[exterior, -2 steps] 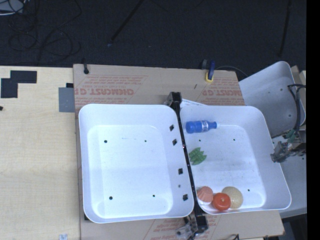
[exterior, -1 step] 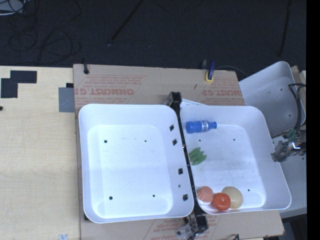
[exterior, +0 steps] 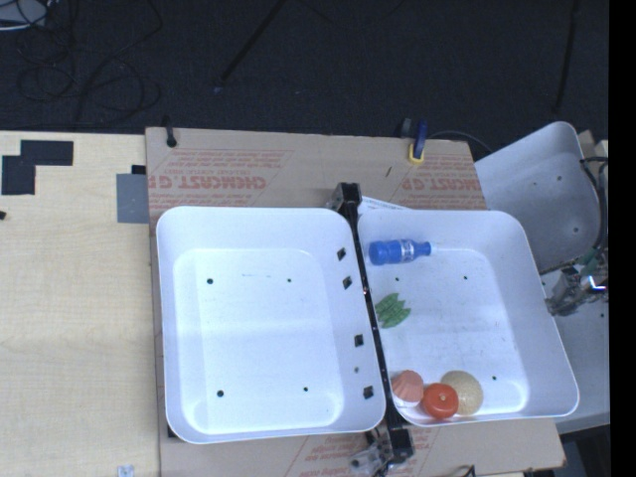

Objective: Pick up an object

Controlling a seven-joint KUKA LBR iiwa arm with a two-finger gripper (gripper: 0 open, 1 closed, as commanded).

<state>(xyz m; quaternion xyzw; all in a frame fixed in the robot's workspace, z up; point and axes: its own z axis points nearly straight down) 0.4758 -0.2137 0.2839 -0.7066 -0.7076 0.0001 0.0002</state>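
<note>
Candidate objects, all in the right-hand shallow white plastic bin:

1. Blue plastic bottle with a pale cap, lying on its side at the far left of that bin, cap pointing right, close to the central divider.
2. Small green leaf-shaped piece, flat on the bin floor, nearer than the bottle, just right of the divider.
3. Cluster at the near edge: pale pink-and-white rounded item, red-orange round item, and beige dome-shaped item. The three are touching or nearly so; the red one sits in front of the other two.

Left-hand shallow white plastic bin: bare floor with a few dark dots.

Black divider strip with clips runs between the bins from far to near.

Surroundings: brown cardboard sheet under both bins; light wood tabletop to the left; grey arm housing at the right.

End effector: its state cannot be told from this view.

Handling note: the bottle appears the easiest pick, lying apart from the rest; a grasp across its body, fingers closing from near and far sides, would likely suit it. The clustered items risk nudging one another. The flat green piece offers little to grip.
</note>
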